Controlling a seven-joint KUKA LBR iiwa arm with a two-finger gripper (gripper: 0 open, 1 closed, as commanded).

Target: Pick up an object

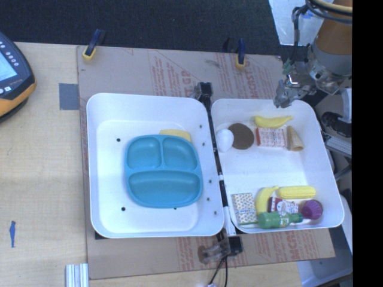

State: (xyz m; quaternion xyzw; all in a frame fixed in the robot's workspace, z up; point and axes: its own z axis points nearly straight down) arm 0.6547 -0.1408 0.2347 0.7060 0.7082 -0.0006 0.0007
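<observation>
My gripper (286,95) hangs over the back rim of the right bin (272,167), just left of and behind a yellow banana (272,121). Nothing shows between its fingers. In the back of that bin lie a white egg (224,139), a brown round cookie (242,136), a red-and-white packet (271,137) and a tan cone (294,139). At the bin's front lie a cracker box (243,207), a second banana (264,197), a corn cob (296,192), a green bottle (276,220) and a purple round item (312,209).
The left bin (105,178) holds a blue divided plate (163,171) with a yellow item (174,135) peeking out behind it. Clamps (91,44) pin the cardboard at the back. A yellow-black device (12,70) sits at far left.
</observation>
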